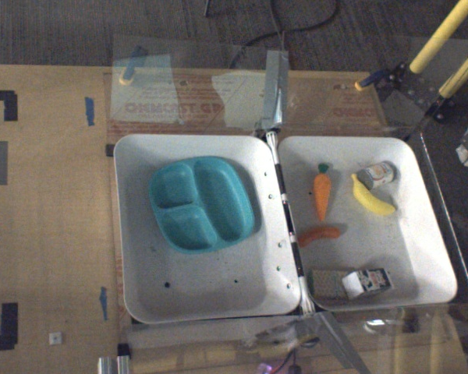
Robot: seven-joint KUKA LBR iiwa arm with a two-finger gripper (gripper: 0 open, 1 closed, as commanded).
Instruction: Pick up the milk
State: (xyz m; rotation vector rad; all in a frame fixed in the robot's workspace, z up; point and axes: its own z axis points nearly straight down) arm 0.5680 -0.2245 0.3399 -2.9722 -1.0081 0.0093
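Milk [366, 280] is found lying on its side at the near edge of the right bin [425, 236], its long axis set along that edge, white end leftward. Sausage [320, 234] and banana [371, 199] are placed well apart from it.

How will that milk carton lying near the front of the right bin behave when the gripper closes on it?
The milk carton lies on its side, so it probably won't tip. Its boxy, flat faces suggest it won't roll, though it may slide on the smooth white bin floor. It looks like small toy food, like the carrot and banana, so probably light.
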